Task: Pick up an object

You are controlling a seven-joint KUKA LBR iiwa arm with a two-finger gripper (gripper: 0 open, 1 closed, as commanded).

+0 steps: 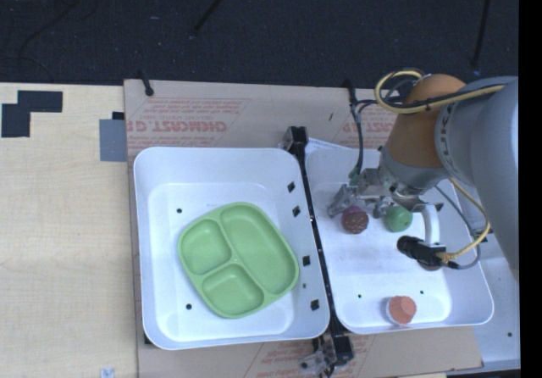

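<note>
The claw [369,202] hangs low over the far part of the right bin [373,279], at the end of the grey arm [478,143] that reaches in from the right. Its metal parts sit in a tangle under the wrist, and from this slant I cannot tell whether it is spread or pressed together; nothing is plainly seen pinched in it. Two small balls lie right by it on the bin floor: a brown ball [355,221] just below the claw and slightly to its left, and a green ball [395,218] just below it to the right, partly tucked under the wrist. The two balls are near each other but apart. An orange puck [401,309] lies well apart from the claw, toward the near rim of the same bin. Well to the claw's left, across the divider, the left bin [161,198] holds a green plate [237,259] with three sections, lying flat and turned at an angle. Both bins rest side by side on the pale surface [59,241].
</note>
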